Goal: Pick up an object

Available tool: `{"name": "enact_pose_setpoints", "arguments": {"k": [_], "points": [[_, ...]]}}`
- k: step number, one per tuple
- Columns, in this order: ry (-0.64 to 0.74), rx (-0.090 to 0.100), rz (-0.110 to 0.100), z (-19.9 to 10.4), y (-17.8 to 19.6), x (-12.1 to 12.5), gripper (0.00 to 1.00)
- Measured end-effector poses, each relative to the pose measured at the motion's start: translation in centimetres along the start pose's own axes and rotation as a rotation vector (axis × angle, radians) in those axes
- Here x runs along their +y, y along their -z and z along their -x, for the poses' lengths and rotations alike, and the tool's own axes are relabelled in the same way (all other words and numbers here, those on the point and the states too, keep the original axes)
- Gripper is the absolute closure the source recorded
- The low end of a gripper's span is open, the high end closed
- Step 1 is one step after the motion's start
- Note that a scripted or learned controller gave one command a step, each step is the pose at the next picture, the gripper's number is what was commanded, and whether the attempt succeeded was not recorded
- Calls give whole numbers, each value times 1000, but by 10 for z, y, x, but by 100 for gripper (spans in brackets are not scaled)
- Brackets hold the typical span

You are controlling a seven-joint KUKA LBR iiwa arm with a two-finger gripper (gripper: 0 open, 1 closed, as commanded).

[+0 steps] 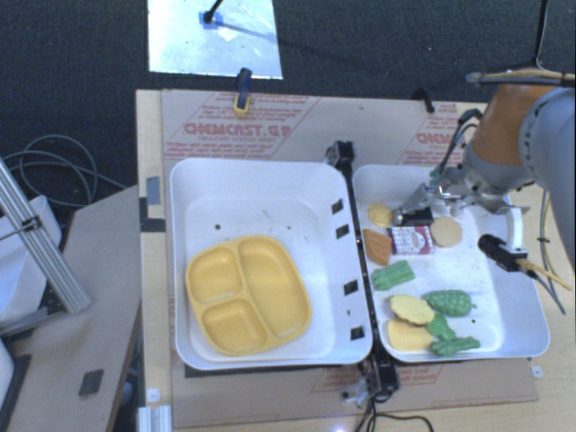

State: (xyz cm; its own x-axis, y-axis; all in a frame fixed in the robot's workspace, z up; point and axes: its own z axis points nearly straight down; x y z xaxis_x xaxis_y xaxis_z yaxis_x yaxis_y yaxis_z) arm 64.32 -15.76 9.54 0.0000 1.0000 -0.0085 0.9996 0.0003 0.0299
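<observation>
The right bin (531, 331) holds several toy foods. Among them are a small yellow piece (381, 214), a brown wedge (376, 246), a red and white packet (411, 239) and a tan round biscuit (445, 232). A green pickle (392, 274) lies below them. My gripper (418, 212) reaches in from the right and hangs low over the bin's upper part, just above the packet and between the yellow piece and the biscuit. Nothing is visibly held in it.
Two yellow pieces (410, 310) and green vegetables (449, 302) lie at the right bin's front. The left bin (261, 187) holds a yellow divided tray (247, 292). A black and white part (504, 246) juts over the right bin's right side. The divider (355, 241) between the bins carries black clips.
</observation>
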Motion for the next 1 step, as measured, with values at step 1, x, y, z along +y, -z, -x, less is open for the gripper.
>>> {"name": "enact_pose_setpoints", "arguments": {"k": [1], "points": [[3,4,5,-1,15,4,100]]}}
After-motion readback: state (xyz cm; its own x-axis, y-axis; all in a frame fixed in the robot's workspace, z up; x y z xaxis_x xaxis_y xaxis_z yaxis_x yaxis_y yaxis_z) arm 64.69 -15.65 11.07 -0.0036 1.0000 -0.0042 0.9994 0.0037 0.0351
